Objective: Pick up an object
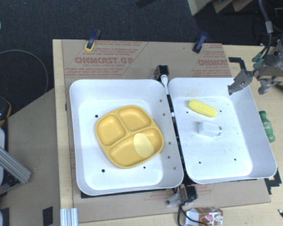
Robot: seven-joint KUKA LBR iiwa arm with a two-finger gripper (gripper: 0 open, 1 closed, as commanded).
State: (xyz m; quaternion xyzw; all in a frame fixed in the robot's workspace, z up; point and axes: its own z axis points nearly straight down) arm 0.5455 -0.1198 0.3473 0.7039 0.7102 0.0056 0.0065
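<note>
Counter (132, 55) edge comes nearest, at the bottom of the frame, where a small brown packet (208, 217) lies just below the bins. Above it sit the two white bins side by side. Left bin (80, 140), in the left half of the frame, carries a yellow divided plate (122, 126) with a pale oval piece (143, 145) resting in its lower right compartment. Right bin (254, 159) holds two loose things in its upper part: a small white block (208, 128) and, just beyond it, a yellow corn cob (203, 108), the two near each other but apart. A green item (267, 126) lies on the counter just outside that bin's right wall.

Farthest back, at the upper right of the frame, the gripper (269, 76) hangs beyond the right bin's upper right corner, with nothing visible in its grasp. Whether the fingers stand wide or narrow I cannot tell from this angle.

By my reading the task is barely begun: no object is lifted, and choosing one, descending, closing and raising all remain.
</note>
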